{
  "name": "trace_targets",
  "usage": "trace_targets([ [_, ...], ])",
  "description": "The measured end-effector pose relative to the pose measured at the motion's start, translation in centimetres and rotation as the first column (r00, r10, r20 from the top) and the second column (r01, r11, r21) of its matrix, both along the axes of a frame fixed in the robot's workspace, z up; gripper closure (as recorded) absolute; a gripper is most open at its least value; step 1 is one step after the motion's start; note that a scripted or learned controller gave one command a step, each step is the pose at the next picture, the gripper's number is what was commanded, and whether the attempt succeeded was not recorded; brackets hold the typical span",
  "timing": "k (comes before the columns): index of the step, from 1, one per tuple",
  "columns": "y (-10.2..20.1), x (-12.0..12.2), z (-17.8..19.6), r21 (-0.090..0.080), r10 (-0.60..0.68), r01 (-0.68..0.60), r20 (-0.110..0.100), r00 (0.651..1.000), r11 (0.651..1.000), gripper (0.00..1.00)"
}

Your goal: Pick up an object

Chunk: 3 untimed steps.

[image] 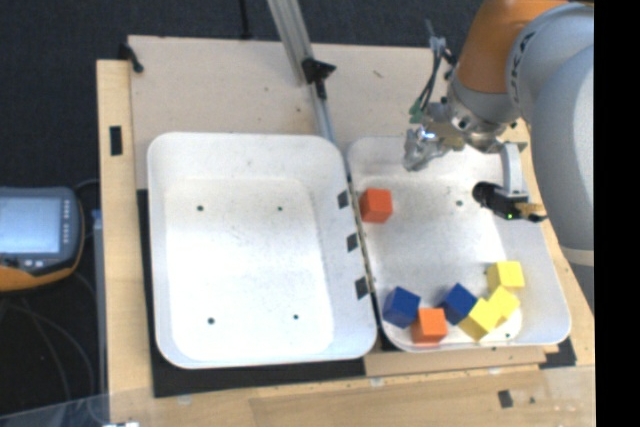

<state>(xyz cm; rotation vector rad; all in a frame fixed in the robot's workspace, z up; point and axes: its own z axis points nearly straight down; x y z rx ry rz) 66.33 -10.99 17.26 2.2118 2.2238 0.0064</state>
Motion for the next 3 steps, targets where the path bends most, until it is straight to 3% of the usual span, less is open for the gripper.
trace_targets([
  [1,0.3,-1.0,-3.9,-0.001,0.000,0.000,-0.008,1.000,1.000,1.00],
  [2,-5.2,1.6,-5.1,-0.003,-0.008,0.008,-0.004,1.000,1.000,1.00],
  [3,-10.0,-2.1,-7.6,-0.003,-0.010,0.010,-0.008,1.000,1.000,1.00],
])
